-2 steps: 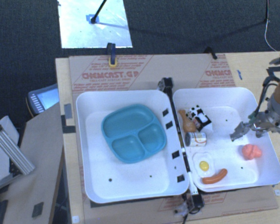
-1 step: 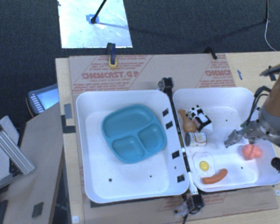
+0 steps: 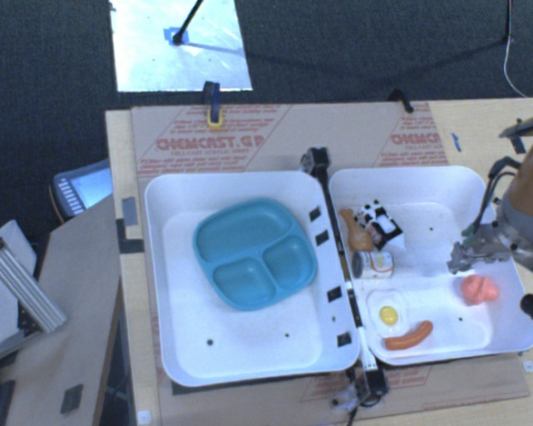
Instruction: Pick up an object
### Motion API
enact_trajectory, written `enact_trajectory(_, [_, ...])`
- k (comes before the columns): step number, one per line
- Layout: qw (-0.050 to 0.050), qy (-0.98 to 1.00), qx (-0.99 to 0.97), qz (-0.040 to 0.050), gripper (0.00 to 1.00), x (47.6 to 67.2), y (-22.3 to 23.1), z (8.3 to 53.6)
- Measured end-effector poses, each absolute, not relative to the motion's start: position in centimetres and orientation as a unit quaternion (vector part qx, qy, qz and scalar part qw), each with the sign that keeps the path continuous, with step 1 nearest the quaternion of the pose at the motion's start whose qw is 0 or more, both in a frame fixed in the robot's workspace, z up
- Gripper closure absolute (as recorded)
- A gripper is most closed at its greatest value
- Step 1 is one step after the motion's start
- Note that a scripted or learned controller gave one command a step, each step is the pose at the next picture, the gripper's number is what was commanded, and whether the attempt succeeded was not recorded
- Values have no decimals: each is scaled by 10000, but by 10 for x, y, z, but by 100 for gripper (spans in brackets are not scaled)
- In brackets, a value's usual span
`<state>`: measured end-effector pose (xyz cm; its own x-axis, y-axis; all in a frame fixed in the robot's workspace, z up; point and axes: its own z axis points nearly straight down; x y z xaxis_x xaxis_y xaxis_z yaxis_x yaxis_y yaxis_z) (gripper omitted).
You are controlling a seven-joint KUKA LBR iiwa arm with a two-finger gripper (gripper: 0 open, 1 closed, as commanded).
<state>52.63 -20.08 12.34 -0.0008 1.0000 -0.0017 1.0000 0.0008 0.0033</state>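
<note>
At the far left, beside the bench, stand a slanted metal rail (image 3: 16, 280) and a small grey device with a pale screen (image 3: 81, 191). The bench itself is covered by a brown cardboard sheet (image 3: 270, 134) printed with red lettering, and a yellow clamp (image 3: 214, 106) grips its far edge. Beyond it, on the dark floor, lies a shiny square plate (image 3: 180, 41).

The left bin (image 3: 180, 350) holds one thing — a blue divided tray (image 3: 256, 252) with three compartments, lying flat near the bin's middle.

The right bin (image 3: 429, 192) holds the small objects. Near its left wall a brown toy piece (image 3: 359, 232) lies touching a black-and-white toy (image 3: 378, 222), and just below them sits a small white carton with a printed label (image 3: 376, 264). Nearer the front lie a toy fried egg (image 3: 388, 314) and, just beside it, an orange-red toy sausage (image 3: 410, 336), resting at a slight slant. Toward the right wall sits a pink toy (image 3: 479, 289).

The gripper (image 3: 468, 255) hangs low over the right part of this bin, just above and left of the pink toy, close to it; whether they touch is unclear. Its fingers are too dark and small to read — I cannot tell whether they are spread or closed, and nothing is seen between them. The grey arm (image 3: 531, 200) enters from the right edge.
</note>
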Motion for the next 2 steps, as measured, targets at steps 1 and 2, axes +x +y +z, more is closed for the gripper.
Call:
enact_trajectory(1, [25, 7088, 7054, 13, 100, 535, -193, 176])
enact_trajectory(2, [35, 7087, 7055, 17, 100, 537, -194, 228])
